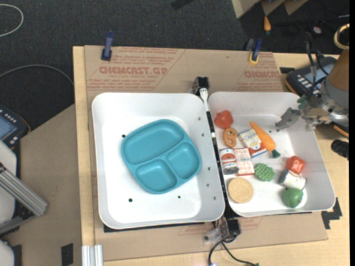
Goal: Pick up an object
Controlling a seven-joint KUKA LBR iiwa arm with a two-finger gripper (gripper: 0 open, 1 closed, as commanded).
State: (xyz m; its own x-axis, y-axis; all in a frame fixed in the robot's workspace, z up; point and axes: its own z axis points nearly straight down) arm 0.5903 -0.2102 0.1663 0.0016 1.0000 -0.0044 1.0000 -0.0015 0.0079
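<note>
- Gripper [283, 121] hovers at the right bin's [324, 165] upper right edge; whether the jaws are wide or narrow, I cannot tell.
- Carrot [263, 136], tomato [223, 118] and cookie [241, 190] lie in that bin.
- Blue tray [160, 155] sits in the left bin [105, 148].

Blue clamps [107, 45] on brown board [166, 65]

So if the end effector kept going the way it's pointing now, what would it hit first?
Probably the carrot: the end effector points left and down toward it in the right bin, though its height above the bin is unclear.
</note>
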